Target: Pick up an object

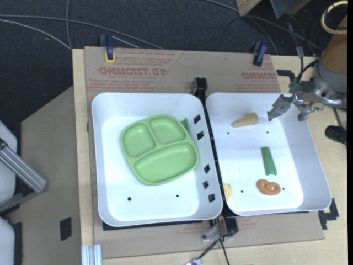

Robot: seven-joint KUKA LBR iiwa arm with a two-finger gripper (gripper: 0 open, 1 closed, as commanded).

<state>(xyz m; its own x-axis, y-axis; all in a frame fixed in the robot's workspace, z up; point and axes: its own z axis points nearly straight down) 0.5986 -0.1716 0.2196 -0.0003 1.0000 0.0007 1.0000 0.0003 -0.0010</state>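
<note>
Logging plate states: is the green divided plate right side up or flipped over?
Right side up. The green divided plate in the left bin shows its three recessed compartments and raised rim facing up.

This is a robotics lab or test cell, not a home or kitchen. Two white bins [105, 164] sit side by side on a cardboard-covered bench [165, 65], the cardboard held by blue clamps [110, 47] at the far edge, with loose cables [71, 15] trailing over dark carpet [165, 15] behind and an aluminium rail [22, 167] at the left. A grey arm [331, 76] reaches in from the right, and the bins hold toy-like props: a green divided plate [160, 148], a tan wedge [245, 120], a green stick [268, 160] and a small brown pretzel [269, 187].
</note>
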